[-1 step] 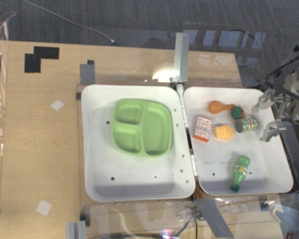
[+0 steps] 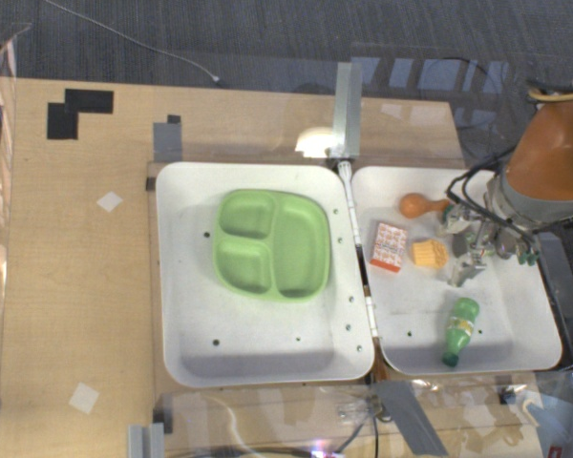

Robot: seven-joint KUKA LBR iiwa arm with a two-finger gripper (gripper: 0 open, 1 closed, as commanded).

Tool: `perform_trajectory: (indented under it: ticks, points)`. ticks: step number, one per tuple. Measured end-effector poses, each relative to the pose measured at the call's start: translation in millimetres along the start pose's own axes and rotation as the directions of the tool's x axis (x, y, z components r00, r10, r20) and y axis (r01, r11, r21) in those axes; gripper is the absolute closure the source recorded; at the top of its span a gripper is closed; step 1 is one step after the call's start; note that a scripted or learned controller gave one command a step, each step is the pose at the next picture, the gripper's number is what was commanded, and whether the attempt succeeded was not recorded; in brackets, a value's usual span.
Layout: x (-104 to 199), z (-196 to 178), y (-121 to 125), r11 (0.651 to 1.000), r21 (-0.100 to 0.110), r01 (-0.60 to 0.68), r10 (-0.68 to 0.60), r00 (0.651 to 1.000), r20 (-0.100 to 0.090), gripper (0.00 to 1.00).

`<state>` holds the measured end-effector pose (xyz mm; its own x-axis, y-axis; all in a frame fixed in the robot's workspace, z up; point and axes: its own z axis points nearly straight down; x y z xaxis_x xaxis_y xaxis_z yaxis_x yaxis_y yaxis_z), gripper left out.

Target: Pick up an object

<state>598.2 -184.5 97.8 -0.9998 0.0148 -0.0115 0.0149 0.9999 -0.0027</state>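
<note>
The right bin holds several small objects. A yellow block lies near its middle, and a red and white packet sits just left of it. An orange rounded piece with a stem rests toward the far side. A green bottle lies tilted near the front. My gripper hangs over the right bin, just right of the yellow block and above the bottle. Nothing shows in its grasp.
In the left bin rests a green divided plate. A metal divider rail runs between the bins. The arm's orange band and cables occupy the right bin's far right corner.
</note>
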Motion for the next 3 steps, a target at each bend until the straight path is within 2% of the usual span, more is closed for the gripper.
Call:
perform_trajectory:
  ticks: [1, 2, 3]
  points:
    - [-4, -13, 2, 1.0, 0.002, 0.008, -0.008, 1.0, 0.01, 1.0]
    - [9, -93, 64, 0.969, -0.003, -0.248, 0.248, 0.969, 0.001, 1.0]
    - [67, -89, 120, 0.801, 0.0, -0.599, 0.599, 0.801, -0.007, 1.0]
